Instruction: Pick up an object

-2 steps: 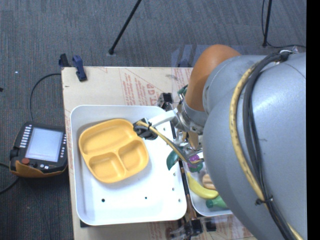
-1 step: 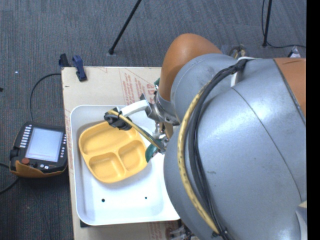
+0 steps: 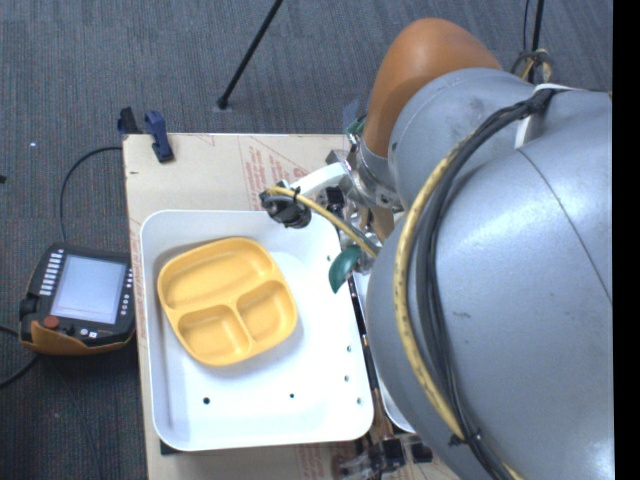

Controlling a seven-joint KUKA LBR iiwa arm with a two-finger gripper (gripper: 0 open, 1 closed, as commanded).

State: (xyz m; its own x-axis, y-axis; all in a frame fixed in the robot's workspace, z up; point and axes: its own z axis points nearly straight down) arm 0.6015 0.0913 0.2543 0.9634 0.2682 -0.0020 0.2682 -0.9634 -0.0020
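Divided plate point(image 3: 227, 300): yellow plastic, smooth, low sheen. Bin point(image 3: 180, 408): white plastic, smooth, semi-gloss. Desk point(image 3: 240, 168): bare brown board, matt. Arm point(image 3: 520, 268): grey painted shell, smooth, satin finish. Floor point(image 3: 100, 58): dark carpet, ribbed and rough.

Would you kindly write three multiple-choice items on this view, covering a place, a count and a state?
1. Where does the yellow divided plate lie?
A. in the left white bin
B. on the carpet
C. on the teach pendant

2. How many compartments has the plate?
A. two
B. three
C. five

3. How does the plate rest?
A. upside down
B. on edge
C. flat, hollows upward

Answers: 1 A, the bin's rim surrounds it; 2 B, ridges part three hollows; 3 C, its hollows face the camera.
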